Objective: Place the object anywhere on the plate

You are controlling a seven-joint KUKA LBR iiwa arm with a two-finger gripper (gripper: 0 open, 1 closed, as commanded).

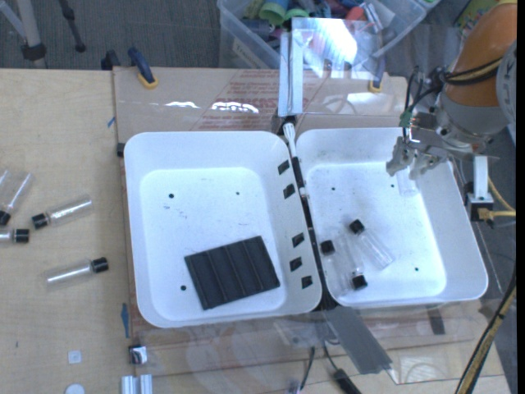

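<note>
A grey KUKA arm with an orange band reaches in from the right and hangs its gripper (408, 164) over the far part of the right bin (467, 220), in what reads as the approach before a pick, with nothing yet lifted. Nothing is visible in the claw, and how far it is spread cannot be told from this slanted overhead angle. The objects on offer, clear vials with black caps (361, 253), lie on the floor of the right bin, near of and a little left of the claw and apart from it; two or three seem to rest close together, though their clear bodies blur into the white floor and the exact count is uncertain. The plate, a dark ribbed slab (232, 271), lies in the near part of the left bin (135, 220), across the divider and well apart from both vials and claw. The likely next move is to bring the claw nearer and leftward over one vial, descend and close across its body, then carry it over the divider to the slab. Transparent, round tubes may roll or slip from the grasp. More vials (78, 268) lie on the bench at left.
</note>
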